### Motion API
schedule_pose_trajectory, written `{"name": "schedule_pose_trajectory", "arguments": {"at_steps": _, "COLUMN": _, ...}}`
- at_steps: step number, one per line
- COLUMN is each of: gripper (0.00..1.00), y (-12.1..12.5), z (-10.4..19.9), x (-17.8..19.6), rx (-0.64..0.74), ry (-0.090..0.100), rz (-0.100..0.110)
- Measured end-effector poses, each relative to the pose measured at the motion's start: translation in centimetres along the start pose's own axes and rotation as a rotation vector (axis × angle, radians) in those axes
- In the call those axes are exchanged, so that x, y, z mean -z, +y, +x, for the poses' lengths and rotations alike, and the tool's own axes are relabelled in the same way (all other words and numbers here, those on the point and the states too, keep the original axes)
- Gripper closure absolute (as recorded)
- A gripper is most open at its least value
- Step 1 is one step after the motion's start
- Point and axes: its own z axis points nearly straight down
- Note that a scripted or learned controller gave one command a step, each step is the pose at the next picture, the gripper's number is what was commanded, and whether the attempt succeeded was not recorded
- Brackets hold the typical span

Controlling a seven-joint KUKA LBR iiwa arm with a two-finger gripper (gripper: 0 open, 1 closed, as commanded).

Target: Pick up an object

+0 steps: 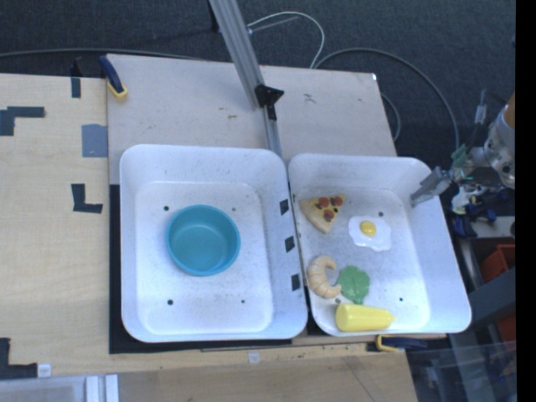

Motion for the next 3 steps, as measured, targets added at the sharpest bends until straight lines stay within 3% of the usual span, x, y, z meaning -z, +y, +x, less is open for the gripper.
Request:
{"name": "schedule_pose_trajectory", "arguments": {"at_steps": 1, "gripper": 0.00, "y": 0.0, "z": 0.0, "x": 0.0, "rx": 0.000, "ry": 0.000, "rz": 0.000}}
{"name": "schedule_pose_trajectory", "arguments": {"at_steps": 3, "gripper": 0.00, "y": 1.3, "z": 0.4, "x": -10.6, "rx": 0.000, "ry": 0.000, "rz": 0.005}}
